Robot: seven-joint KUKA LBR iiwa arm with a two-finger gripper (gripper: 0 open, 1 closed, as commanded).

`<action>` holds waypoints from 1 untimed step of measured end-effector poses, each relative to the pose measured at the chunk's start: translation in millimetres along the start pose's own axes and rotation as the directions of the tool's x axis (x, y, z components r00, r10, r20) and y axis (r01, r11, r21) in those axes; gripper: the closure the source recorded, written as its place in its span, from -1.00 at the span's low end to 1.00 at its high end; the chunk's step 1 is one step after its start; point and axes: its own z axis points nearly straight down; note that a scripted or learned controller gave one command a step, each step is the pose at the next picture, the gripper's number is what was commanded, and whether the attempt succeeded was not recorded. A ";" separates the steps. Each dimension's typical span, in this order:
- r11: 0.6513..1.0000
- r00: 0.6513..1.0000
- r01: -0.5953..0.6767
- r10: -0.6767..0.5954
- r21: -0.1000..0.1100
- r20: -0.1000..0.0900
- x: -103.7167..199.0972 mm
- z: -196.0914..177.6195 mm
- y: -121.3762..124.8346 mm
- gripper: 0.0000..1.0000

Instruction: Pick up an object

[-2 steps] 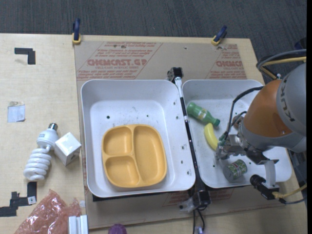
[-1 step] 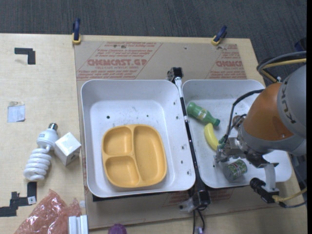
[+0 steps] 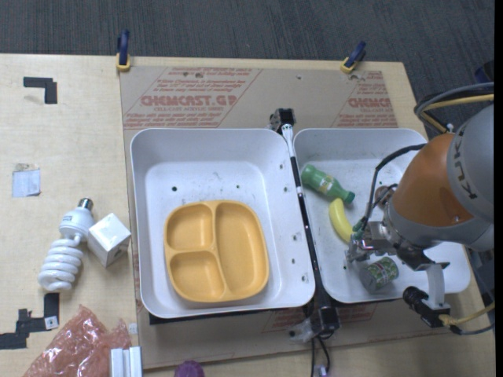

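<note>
At the lower right of the frame the gripper [image 3: 364, 250] hangs low in the right white bin [image 3: 346, 144], beside a small greenish round can [image 3: 380, 273]. Whether it is open or closed I cannot tell. A yellow banana [image 3: 340, 220] and green plastic bottle [image 3: 324, 182] lie further up. Best to centre squarely over the can before closing, keeping off the bin wall.

Light was even and bright from overhead. The two shallow white plastic bins [image 3: 141, 210] showed soft shadows, and focus stayed slightly soft.
</note>
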 end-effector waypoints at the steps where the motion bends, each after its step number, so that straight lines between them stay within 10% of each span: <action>1: 1.000 1.000 0.001 -0.001 0.000 0.000 -3.3 0.1 6.6 -1.00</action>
